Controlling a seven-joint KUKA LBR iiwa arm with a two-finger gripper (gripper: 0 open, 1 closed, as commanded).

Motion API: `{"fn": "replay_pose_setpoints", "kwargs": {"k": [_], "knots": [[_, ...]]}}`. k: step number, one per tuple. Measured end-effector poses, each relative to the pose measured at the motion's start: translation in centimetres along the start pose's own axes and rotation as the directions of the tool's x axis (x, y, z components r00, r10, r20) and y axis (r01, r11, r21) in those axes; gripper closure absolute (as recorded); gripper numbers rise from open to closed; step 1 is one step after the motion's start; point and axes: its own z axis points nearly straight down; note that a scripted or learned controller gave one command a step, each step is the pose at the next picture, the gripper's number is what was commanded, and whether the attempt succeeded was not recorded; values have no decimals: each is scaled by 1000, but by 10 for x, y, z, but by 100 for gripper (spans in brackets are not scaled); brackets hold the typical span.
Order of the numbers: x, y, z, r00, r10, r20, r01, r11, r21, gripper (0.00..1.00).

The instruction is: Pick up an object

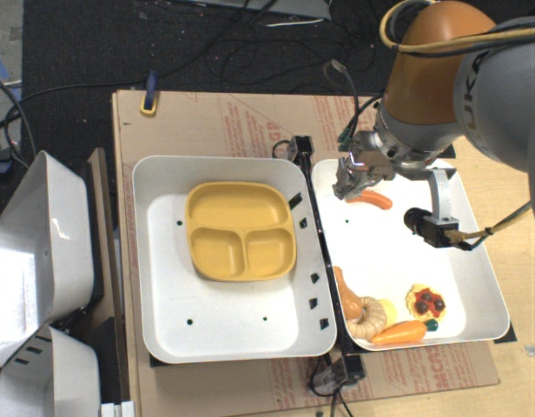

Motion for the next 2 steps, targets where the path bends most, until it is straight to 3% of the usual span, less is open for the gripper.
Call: {"fn": "replay_pose_setpoints", "kwargs": {"k": [2], "knots": [[89,-14,24,1000,1,1,-1,1000,2,100]]}}
